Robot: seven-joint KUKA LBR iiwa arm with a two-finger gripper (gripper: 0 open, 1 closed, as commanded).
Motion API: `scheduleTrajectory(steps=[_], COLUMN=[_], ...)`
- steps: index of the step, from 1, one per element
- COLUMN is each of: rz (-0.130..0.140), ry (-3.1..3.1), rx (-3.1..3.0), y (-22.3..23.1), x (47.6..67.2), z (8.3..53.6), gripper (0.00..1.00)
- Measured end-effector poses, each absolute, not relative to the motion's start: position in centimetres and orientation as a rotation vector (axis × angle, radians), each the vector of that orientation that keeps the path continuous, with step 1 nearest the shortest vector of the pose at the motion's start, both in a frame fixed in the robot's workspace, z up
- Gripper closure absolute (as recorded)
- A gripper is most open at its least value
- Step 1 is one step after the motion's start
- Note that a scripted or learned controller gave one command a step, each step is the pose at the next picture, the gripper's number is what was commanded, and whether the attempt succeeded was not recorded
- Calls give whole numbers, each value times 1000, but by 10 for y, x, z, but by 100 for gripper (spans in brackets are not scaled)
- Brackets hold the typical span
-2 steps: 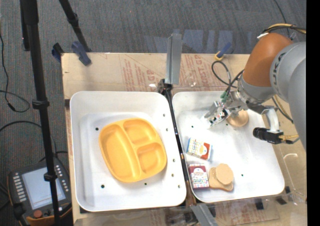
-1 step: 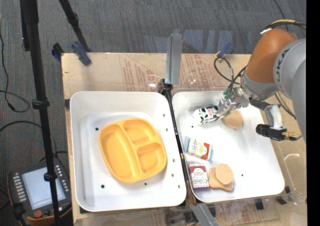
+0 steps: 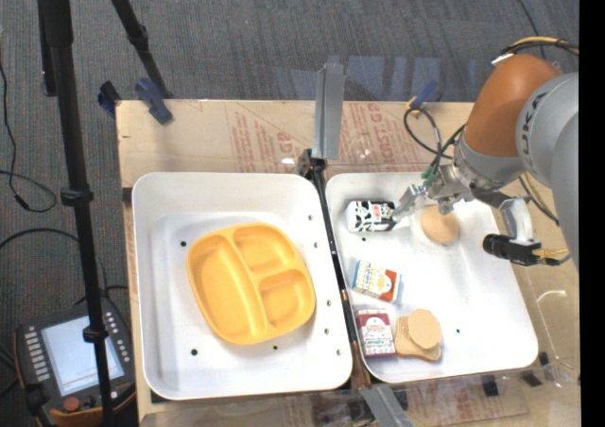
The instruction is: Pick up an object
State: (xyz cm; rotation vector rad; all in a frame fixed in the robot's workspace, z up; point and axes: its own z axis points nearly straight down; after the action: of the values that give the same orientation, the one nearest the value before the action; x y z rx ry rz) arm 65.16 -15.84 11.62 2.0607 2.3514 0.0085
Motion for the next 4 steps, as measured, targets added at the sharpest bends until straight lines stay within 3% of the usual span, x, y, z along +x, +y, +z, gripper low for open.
scheduleTrajectory(steps=[1, 2, 3, 4], rz=[9, 5, 1, 0], ry=[2559, 2595, 2597, 2582], rx=[1806, 1771, 1770, 1792], y=[-212, -213, -192, -210], x=[620, 645, 600, 645], z=[92, 87, 87, 86], gripper=[0, 0, 0, 0])
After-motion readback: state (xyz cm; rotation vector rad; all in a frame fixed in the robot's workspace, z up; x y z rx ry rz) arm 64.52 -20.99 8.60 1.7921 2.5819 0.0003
